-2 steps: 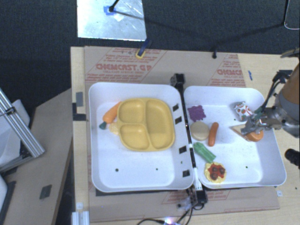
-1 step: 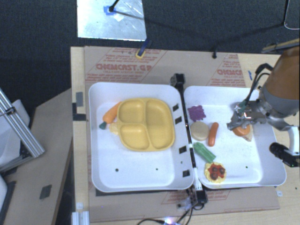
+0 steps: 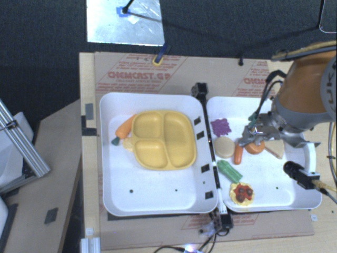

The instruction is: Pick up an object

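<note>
You see the gripper (image 3: 254, 136) low in the right bin (image 3: 274, 194), right over an orange piece of toy food (image 3: 255, 148) — likely the thing it wants to pick up. You cannot tell if it has hold of anything. A little sausage (image 3: 238, 154) and a round bun (image 3: 224, 147) lie just beside it. The left bin (image 3: 113, 188) holds a yellow tray (image 3: 160, 139) with a carrot (image 3: 124, 127) next to it. Both bins sit on brown board (image 3: 137, 70) — dark floor (image 3: 42, 30) behind.

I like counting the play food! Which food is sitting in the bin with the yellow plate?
The carrot, orange with a green end, lies beside the yellow plate in the left bin. All the other toy foods lie in the right bin.
</note>
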Robot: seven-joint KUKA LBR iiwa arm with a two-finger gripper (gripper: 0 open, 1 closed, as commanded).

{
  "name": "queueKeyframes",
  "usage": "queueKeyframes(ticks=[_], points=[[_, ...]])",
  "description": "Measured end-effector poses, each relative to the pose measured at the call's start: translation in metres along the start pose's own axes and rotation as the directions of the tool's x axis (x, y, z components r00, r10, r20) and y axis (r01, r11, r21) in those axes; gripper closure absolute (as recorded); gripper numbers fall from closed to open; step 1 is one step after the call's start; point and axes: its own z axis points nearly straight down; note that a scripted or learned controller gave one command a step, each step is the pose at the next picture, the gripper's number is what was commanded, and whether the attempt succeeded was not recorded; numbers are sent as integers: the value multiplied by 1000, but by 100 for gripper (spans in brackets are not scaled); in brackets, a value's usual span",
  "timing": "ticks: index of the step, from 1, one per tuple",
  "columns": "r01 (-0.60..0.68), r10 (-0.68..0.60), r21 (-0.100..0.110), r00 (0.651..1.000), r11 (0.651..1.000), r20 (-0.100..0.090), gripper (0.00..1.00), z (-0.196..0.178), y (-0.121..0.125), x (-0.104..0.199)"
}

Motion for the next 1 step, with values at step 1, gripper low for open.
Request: queueKeyframes(ticks=[1], points=[[1,-1,-1,1000,1000,0,100,-5,13,55]])
